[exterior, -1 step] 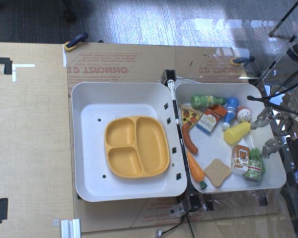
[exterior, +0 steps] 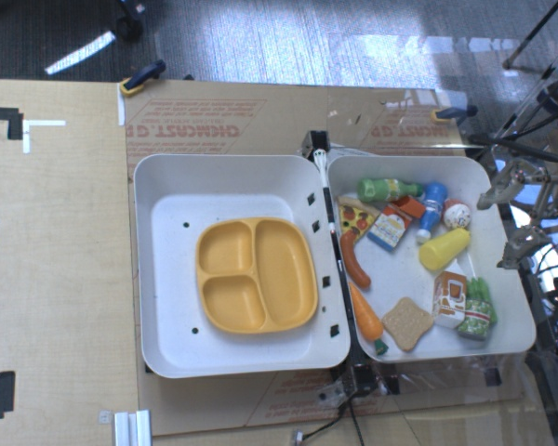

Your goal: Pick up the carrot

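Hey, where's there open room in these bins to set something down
The left bin has bare floor around the yellow divided plate. In the right bin, a small patch lies between the hot dog, yellow bottle and bread slice. Its top is crowded, and the carrot hugs the left wall.

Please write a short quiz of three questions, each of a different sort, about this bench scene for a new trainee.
1. True or false: the yellow plastic plate with three compartments lies in the left white bin.
2. Multiple choice: the orange toy carrot with a green tip lies in the right white bin
A. along the wall next to the left bin
B. in the far right corner
C. on top of the plate
3. Fill in: just above the carrot in the camera view lies a red-brown toy ______.

Key: 1 true. 2 A. 3 sausage.
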`<state>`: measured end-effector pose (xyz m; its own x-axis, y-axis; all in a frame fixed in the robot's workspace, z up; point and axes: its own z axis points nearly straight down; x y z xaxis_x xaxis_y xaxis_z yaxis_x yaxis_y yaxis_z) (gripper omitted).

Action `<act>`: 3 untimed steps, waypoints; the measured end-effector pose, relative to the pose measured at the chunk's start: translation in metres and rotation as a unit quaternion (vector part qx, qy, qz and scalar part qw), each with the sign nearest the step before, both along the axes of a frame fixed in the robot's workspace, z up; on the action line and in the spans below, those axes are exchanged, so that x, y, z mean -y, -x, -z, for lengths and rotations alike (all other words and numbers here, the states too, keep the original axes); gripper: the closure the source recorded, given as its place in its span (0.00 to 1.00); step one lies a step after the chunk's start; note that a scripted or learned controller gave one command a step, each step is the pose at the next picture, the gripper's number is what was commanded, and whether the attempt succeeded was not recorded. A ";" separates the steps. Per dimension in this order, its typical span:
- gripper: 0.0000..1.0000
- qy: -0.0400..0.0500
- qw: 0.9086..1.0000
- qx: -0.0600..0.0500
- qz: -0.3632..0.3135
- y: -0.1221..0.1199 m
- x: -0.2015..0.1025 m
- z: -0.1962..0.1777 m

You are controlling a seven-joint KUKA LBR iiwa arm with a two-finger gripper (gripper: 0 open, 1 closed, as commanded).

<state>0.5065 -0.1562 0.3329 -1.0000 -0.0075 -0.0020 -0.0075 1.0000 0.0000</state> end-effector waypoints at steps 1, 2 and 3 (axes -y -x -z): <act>0.00 0.000 0.993 0.001 -0.120 -0.027 0.007 -0.182; 0.00 -0.001 0.981 -0.001 -0.196 -0.009 -0.077 -0.047; 0.00 0.000 0.995 -0.002 -0.096 -0.029 -0.217 -0.010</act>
